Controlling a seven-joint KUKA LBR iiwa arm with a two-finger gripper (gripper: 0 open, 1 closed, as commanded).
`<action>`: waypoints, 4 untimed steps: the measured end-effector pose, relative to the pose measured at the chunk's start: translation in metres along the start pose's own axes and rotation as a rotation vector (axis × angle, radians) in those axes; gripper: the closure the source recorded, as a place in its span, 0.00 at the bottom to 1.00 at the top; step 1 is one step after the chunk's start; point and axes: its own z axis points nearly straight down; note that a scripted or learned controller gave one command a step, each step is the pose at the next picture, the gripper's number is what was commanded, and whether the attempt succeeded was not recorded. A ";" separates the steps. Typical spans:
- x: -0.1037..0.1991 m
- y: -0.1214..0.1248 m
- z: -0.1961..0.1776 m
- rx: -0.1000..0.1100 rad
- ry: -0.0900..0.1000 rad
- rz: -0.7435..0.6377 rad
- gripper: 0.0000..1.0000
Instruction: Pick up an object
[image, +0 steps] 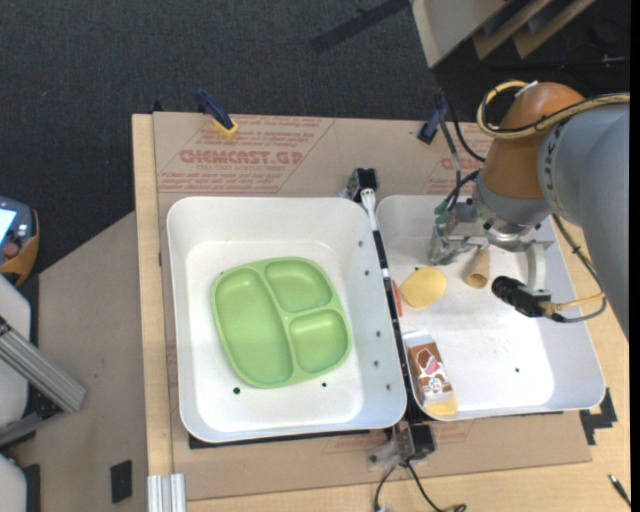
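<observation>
Yellow and rounded, the potato-like lump (423, 288) lies in the right bin (560, 385) near its left wall; you should find it light, stiff and apt to roll, so close across its narrow middle. Whether the gripper (462, 242) is spread, you cannot tell. A tan cone-shaped piece (479, 267) sits just beside, a brown snack packet (430, 375) lies nearer the front, and a green divided plate (281, 321) rests in the left bin (190, 300).

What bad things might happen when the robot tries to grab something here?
The gripper sits near the back wall of the right bin, so it might bump that wall. The yellow round object looks smooth and could slip or roll. The brown packet lies flat against the bin's edge, hard to get fingers around.
</observation>
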 end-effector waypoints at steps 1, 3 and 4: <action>-0.039 -0.056 -0.001 0.001 -0.004 0.012 1.00; -0.111 -0.115 0.001 0.004 -0.002 0.013 1.00; -0.077 -0.166 0.000 0.002 -0.001 0.010 1.00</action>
